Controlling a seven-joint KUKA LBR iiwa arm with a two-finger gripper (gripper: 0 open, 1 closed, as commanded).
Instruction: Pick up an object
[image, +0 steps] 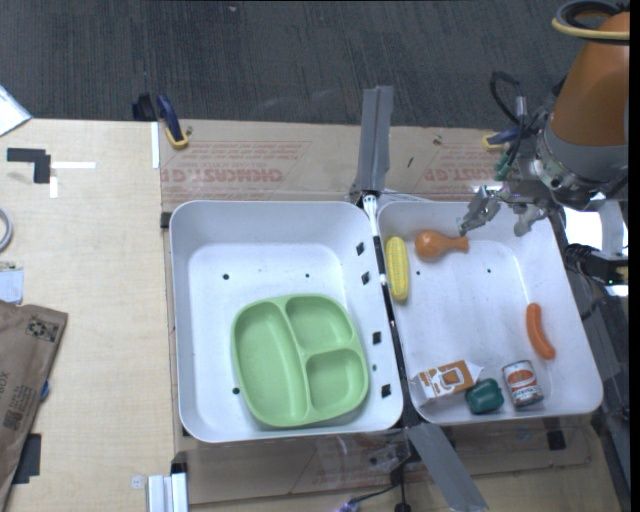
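Observation:
My gripper (502, 216) hangs over the back edge of the right bin (470, 300), fingers spread open with nothing between them. Just in front and left of it lies an orange drumstick-shaped toy (440, 244). A yellow corn cob (397, 266) rests along the bin's left wall. An orange sausage (540, 331) lies near the right wall. At the front sit a small orange-and-white carton (443, 381), a dark green item (485, 397) and a small can (522, 384).
The left bin (200, 260) holds a green divided plate (300, 358). A grey divider post (376, 140) stands behind the seam between the bins. Cables (510, 110) hang near the wrist at the back right.

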